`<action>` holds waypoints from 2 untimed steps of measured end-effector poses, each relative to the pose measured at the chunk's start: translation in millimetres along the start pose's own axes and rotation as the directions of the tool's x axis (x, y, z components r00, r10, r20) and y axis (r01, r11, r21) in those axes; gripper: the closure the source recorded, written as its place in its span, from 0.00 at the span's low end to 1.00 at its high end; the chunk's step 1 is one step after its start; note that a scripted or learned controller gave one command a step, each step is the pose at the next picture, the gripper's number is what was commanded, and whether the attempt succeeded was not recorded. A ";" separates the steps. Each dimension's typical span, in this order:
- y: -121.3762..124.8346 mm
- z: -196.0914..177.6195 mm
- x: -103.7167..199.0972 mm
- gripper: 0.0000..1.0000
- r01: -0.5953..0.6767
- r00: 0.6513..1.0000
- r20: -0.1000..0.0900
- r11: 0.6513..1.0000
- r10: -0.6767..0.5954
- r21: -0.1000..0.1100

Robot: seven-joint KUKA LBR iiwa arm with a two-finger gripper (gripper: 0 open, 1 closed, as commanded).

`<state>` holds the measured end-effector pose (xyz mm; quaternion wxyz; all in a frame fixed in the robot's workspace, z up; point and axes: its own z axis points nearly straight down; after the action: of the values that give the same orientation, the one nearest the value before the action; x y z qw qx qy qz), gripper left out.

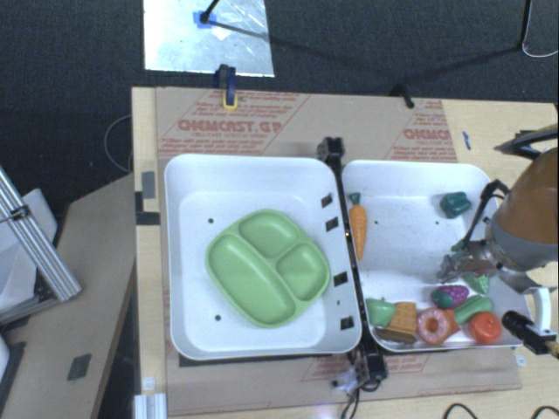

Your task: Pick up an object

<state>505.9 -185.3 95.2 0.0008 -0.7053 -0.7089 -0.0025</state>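
Hovering low in the right bin (410,186), the end effector (460,267) sits just above the purple eggplant toy (451,296); its state I cannot tell. A clean grasp calls for centering on the eggplant, clear of the neighbouring donut (433,325) and tomato (485,326).

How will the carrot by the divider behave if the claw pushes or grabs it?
The carrot looks like a stiff toy: straight and smooth, so probably rigid and light. Its rounded, tapered body may roll or pivot when pushed, likely curving toward the thin end. It lies along the right bin's left wall, so a sideways push could jam it there, and there is little finger room on that side.
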 end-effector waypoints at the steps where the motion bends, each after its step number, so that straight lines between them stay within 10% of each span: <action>1: -8.3 -52.8 2.1 1.00 -0.001 1.000 0.007 1.000 0.001 -0.003; 2: -12.5 -101.1 -5.3 1.00 -0.002 1.000 0.007 1.000 0.002 -0.003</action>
<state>493.2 -191.2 196.2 -0.0028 -0.7060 -0.7082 -0.0011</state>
